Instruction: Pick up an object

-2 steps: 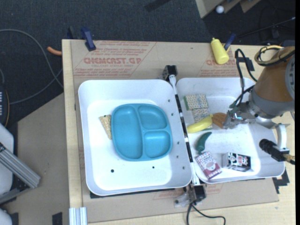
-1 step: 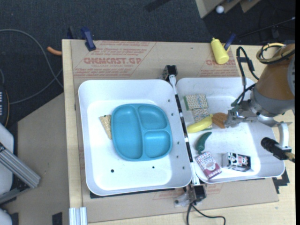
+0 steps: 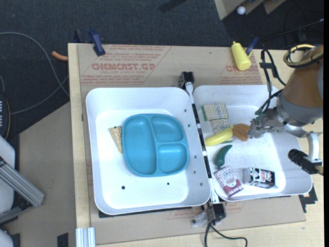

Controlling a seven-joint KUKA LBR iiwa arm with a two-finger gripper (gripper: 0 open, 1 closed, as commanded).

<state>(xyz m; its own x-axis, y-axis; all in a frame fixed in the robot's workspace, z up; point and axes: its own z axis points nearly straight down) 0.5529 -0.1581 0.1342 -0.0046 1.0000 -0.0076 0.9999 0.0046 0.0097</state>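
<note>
**Right bin: small orange-brown piece at the gripper tip**

Item: a small orange-brown rounded piece [image 3: 240, 132], lodged in the right bin [image 3: 288, 184], touching the right end of a yellow banana-shaped toy [image 3: 219, 136]. The gripper [image 3: 255, 127] is recorded just beside its right edge. Whether the tool is spread or pressed together cannot be told; no object is seen to be held.

Handling, as judged: light, stiff, probably smooth moulded plastic, so liable to slip or roll. A hold across its short width, clear of the yellow toy, is advised.

Neighbouring stock, same bin: a patterned square packet [image 3: 215, 112] above; a dark green pepper-shaped toy [image 3: 222, 155] below; a pink carton [image 3: 228, 180] and a black-and-white packet [image 3: 262, 177] near the lower wall.

Left bin [image 3: 103, 107]: a blue divided plate [image 3: 154, 143], with a tan cracker-like piece [image 3: 116, 135] partly tucked beneath its left rim.
</note>
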